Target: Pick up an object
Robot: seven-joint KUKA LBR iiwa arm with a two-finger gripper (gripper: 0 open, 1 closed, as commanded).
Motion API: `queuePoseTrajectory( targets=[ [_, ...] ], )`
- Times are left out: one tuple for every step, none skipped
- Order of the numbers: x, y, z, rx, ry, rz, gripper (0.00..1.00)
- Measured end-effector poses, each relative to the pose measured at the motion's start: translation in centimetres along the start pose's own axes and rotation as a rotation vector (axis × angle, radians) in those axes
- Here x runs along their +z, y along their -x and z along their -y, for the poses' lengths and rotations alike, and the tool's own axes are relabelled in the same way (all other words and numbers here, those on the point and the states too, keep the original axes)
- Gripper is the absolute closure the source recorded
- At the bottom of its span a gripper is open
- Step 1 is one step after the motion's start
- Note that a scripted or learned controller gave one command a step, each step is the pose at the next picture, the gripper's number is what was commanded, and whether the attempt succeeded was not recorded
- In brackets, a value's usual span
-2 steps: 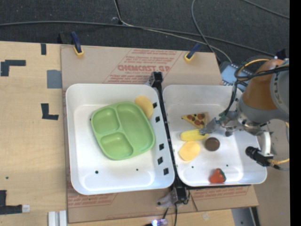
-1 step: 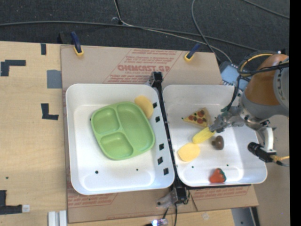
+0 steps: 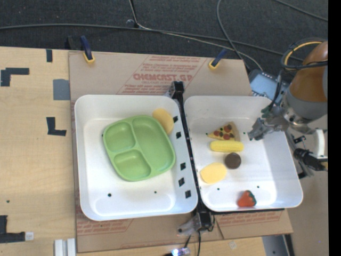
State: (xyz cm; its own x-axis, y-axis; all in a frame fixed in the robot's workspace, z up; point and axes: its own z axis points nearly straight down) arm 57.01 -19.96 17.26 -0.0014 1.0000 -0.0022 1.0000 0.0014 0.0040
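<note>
The right bin [image 3: 277,167] holds a pizza slice [image 3: 224,132], a yellow corn cob [image 3: 226,146], a dark brown round piece [image 3: 233,160], a pale yellow disc [image 3: 213,173] and a red strawberry [image 3: 246,199]. My gripper [image 3: 257,132] hangs over the right bin's upper right part, to the right of the pizza slice and corn, with nothing visibly between its fingers. In the left bin [image 3: 90,196] lies a green divided plate [image 3: 139,148] with a yellow piece [image 3: 163,119] at its upper right edge.
A black divider [image 3: 182,143] runs between the two bins. The bins rest on a cardboard sheet [image 3: 154,73] held by clamps. Cables [image 3: 234,31] cross the dark floor at the back. The arm's body [image 3: 308,92] stands over the right bin's right rim.
</note>
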Motion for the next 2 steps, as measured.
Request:
queuePoseTrajectory(
  targets=[
    [-6.4,0.2,0.1,0.0,0.002,0.0,1.0],
    [-7.6,0.2,0.1,0.0,-0.003,-0.002,1.0]
  ],
)
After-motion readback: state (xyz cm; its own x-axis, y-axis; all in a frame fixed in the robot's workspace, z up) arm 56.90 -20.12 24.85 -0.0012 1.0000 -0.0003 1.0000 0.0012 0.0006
